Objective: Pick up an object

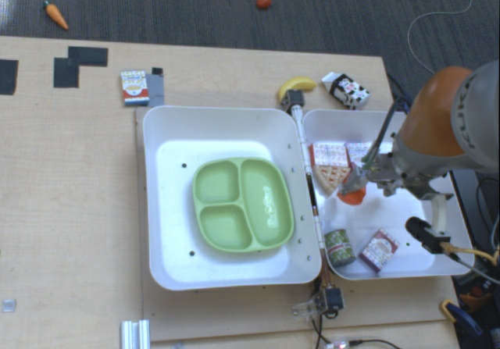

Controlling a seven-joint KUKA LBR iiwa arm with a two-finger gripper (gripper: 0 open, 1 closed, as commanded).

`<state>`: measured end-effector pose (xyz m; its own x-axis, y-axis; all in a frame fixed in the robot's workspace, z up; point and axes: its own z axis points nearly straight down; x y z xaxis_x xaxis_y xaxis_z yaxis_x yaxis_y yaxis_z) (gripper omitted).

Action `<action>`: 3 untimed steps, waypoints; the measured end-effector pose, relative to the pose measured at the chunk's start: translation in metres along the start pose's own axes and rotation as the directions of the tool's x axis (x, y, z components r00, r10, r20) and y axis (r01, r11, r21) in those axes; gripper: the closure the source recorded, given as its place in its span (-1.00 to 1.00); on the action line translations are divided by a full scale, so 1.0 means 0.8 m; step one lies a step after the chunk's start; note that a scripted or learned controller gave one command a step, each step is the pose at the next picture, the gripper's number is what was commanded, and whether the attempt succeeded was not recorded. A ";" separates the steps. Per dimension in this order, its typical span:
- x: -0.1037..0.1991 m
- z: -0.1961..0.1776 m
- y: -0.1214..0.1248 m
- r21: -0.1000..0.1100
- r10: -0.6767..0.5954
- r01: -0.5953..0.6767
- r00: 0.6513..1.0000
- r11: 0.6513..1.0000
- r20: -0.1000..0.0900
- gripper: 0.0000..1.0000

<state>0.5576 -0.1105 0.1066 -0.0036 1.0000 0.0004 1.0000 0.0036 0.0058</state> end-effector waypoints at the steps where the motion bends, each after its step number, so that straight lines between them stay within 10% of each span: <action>1: 0.014 0.024 -0.061 -0.004 0.002 -0.002 1.000 1.000 0.002 -1.00; 2: 0.014 0.010 -0.058 -0.011 0.001 -0.001 1.000 1.000 0.003 1.00; 3: 0.014 0.010 -0.058 -0.010 0.001 -0.001 1.000 1.000 0.003 -1.00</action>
<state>0.5109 -0.0991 0.0983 -0.0027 1.0000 -0.0021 0.9999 0.0028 0.0160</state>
